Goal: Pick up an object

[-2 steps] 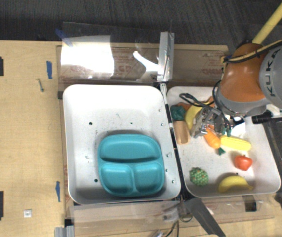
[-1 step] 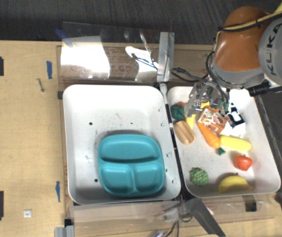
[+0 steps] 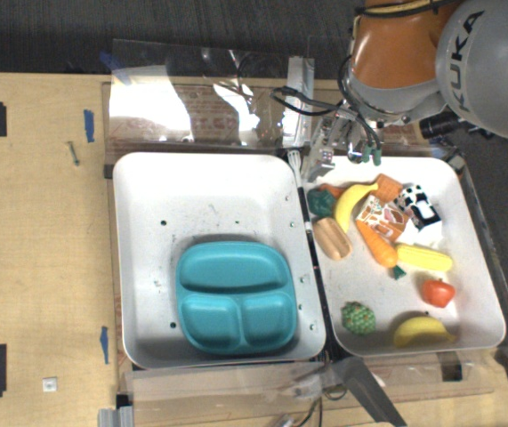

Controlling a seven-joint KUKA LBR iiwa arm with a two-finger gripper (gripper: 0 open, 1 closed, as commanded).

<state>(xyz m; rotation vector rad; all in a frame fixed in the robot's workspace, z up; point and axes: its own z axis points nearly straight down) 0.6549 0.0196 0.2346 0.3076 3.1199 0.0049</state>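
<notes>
Up at the right bin's [image 3: 480, 265] far-left corner, the gripper [image 3: 325, 154] hangs above the rim; whether it is clenched or released I cannot tell. Nearest it inside the bin lies a curved yellow banana [image 3: 350, 205], touching a dark green item [image 3: 322, 203] (blurred) and just beyond a tan bun [image 3: 331, 237]. A teal tray [image 3: 234, 296] sits in the left bin [image 3: 147, 194].

We look down from one fixed camera above the bench [image 3: 31, 238] — at a slant, both bins [image 3: 209, 185] in frame.
</notes>
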